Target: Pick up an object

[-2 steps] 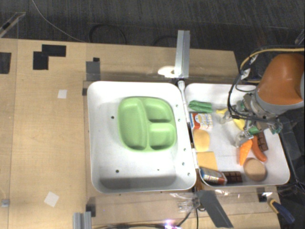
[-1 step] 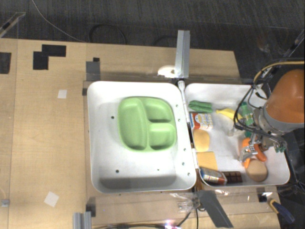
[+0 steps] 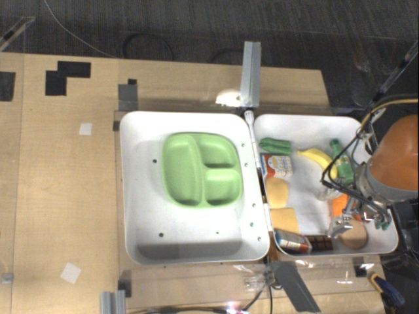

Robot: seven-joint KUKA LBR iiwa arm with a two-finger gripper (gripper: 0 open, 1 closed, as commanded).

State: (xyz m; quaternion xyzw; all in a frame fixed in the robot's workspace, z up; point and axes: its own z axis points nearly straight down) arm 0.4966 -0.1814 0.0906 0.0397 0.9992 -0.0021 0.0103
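This was a robotics lab: a plywood counter point(image 3: 59, 195) carried two white bins point(image 3: 141, 195) fixed between metal brackets point(image 3: 251, 70), black marker patches point(image 3: 65, 76) dotted its top, and loose cables point(image 3: 147, 43) trailed over grey carpet point(image 3: 196, 12).

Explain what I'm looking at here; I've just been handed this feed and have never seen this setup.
This is one fixed camera above a wooden bench, looking down at a slant. Two shallow white bins sit side by side. The left white bin holds a light green plastic tray with three compartments. The right white bin holds small items: a yellow toy banana, a green packet, a pale yellow block and others bunched along the left wall and near edge. The grey robot arm with an orange band reaches in from the right. Its tool hangs low over the near right corner, by a tan rounded object. The picture is too cluttered to tell if it grips anything.
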